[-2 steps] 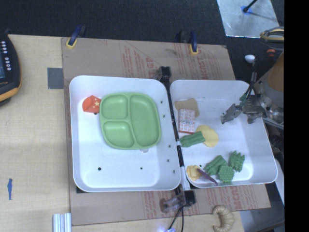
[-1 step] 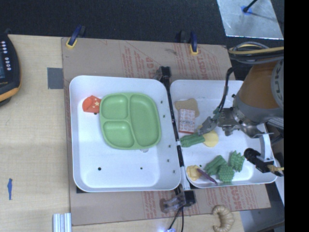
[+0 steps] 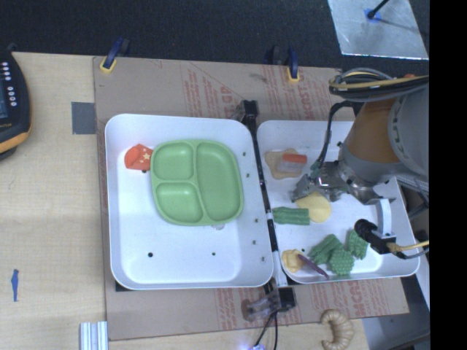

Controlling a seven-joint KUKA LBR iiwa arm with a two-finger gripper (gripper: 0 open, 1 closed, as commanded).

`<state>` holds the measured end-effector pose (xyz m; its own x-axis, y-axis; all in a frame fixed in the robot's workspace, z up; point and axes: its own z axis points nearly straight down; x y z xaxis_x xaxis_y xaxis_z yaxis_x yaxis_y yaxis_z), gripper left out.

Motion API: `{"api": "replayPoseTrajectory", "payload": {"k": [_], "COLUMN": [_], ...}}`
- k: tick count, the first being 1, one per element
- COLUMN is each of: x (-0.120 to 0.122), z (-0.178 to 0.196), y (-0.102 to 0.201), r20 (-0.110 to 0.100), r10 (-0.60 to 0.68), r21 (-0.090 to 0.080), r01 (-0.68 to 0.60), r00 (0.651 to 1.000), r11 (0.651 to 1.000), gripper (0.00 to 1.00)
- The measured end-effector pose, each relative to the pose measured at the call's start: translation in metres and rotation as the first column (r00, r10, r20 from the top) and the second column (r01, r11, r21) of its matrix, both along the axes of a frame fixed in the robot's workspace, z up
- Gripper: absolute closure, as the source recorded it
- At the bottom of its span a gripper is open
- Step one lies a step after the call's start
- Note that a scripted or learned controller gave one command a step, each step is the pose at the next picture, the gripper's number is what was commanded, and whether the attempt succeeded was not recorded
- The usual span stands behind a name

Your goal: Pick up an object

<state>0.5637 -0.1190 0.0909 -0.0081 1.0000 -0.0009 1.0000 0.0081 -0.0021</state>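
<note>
My gripper (image 3: 312, 188) is low in the right bin (image 3: 394, 268), coming down from the grey arm with its orange band (image 3: 372, 133). Just below it and touching or nearly touching lies a pale yellow lump (image 3: 316, 209). A dark green pickle-like piece (image 3: 291, 216) lies left of the lump. A tan slice with a red-orange strip (image 3: 286, 162) rests at the bin's back left. Green leafy pieces (image 3: 337, 253) and a yellow piece with a purple bit (image 3: 298, 261) sit at the front. The arm hides the bin's right-hand back part.
The left bin (image 3: 131, 261) holds a green three-part plate (image 3: 197, 182) and a small red item (image 3: 137, 157) at the plate's left. A black cable end (image 3: 368, 233) hangs over the right bin. A tan curled thing (image 3: 337, 328) lies outside on the bench's front.
</note>
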Motion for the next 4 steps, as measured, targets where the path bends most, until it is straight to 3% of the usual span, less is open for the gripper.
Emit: {"api": "replayPoseTrajectory", "payload": {"k": [1,2,3,4], "x": [0.0,-0.009,-0.01,0.027], "z": [0.013,0.106,0.101,0.015], "y": [0.0,0.072,0.068,0.009], "r20": [0.001,0.005,-0.002,-0.005], "r10": [0.003,0.001,-0.003,-0.009], "r21": [0.003,0.003,0.002,-0.002], "r01": [-0.003,-0.001,0.003,0.009], "r00": [1.0,1.0,1.0,1.0], "r11": [1.0,1.0,1.0,1.0], "gripper": [1.0,1.0,0.0,0.0]}}
